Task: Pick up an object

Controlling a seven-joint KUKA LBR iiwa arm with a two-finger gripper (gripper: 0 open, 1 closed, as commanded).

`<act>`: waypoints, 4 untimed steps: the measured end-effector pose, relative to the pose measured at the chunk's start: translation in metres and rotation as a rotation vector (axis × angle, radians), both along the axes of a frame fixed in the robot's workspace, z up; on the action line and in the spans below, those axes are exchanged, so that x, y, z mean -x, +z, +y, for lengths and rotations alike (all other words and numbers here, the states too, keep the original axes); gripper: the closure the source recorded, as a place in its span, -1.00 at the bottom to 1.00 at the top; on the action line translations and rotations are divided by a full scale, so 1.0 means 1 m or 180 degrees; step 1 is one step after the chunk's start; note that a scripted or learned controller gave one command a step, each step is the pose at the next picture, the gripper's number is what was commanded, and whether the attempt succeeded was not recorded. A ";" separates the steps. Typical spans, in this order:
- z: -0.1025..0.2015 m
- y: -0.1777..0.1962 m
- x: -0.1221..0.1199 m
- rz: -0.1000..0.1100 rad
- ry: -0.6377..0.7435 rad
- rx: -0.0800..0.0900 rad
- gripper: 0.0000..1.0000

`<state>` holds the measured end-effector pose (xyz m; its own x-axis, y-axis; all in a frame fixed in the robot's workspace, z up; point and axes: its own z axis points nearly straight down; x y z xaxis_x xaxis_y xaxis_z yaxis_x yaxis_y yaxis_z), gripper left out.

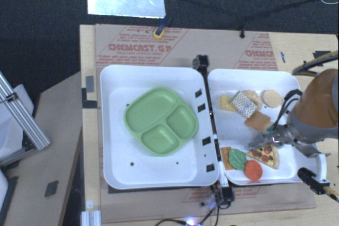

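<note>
Down at the near edge of the right bin point(290, 78) sits a little cluster of toy food: a red tomato-like round point(253, 170), a green leaf piece point(238, 158) just beside it, and a pizza slice point(265, 155) touching that group. And right over the pizza slice comes the gripper point(266, 141), reaching in from the right on the grey arm point(318, 114), orange band showing above the wrist. It is low in the bin, its tip hanging at the upper edge of the slice. The wrist and cabling hide the tip from this angle, so whether it is spread or closed, or has anything in it, I cannot tell.

Further back in the same bin lie a brownish bread-like piece point(258, 121), a patterned packet point(243, 104) leaning against a yellow wedge point(227, 102), and a pale round cookie point(271, 98), all bunched near the far wall. Everything loose is heaped in this one bin, which is likely why the arm works here.

Across the divider, the left bin point(114, 114) carries a green sectioned plate point(160, 120) lying flat, well apart from the action.

My read: the pizza slice looks like the target, flat and thin, so the approach has to be low and precise. With neighbours touching it, a nudge could shove the pile instead of lifting anything.
</note>
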<state>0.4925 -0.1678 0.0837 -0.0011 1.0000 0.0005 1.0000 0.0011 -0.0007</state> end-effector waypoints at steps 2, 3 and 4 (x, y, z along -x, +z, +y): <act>-0.006 0.075 -0.005 -0.0027 0.0007 0.0011 1.00; -0.011 0.139 -0.005 -0.0030 0.0008 0.0012 1.00; -0.012 0.141 -0.006 -0.0013 0.0009 0.0006 1.00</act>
